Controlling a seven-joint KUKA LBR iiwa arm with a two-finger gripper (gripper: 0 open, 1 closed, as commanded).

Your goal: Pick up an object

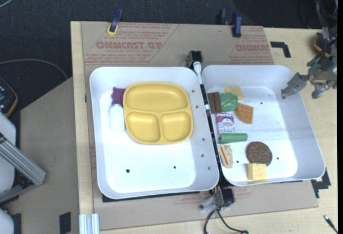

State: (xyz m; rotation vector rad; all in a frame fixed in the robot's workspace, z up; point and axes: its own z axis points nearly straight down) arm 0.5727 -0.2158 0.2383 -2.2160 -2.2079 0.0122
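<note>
Yellow plastic is your first landmark: a divided tray point(158, 112) lies in the left bin point(107, 163) toward its far edge, with a white bottle point(116, 118) and a purple item point(117, 94) touching its left side. Your candidates sit along the right bin's point(300, 136) left edge: a brown bar point(214, 102), green pepper point(228, 101), waffle point(245, 113), red-and-white carton point(225, 121), green stick point(233, 137), hot dog point(226, 155), brown disc point(259, 152) and yellow block point(256, 171). Your gripper point(304, 86) hangs over that bin's far right corner, fingers spread, grasping nothing.
</note>
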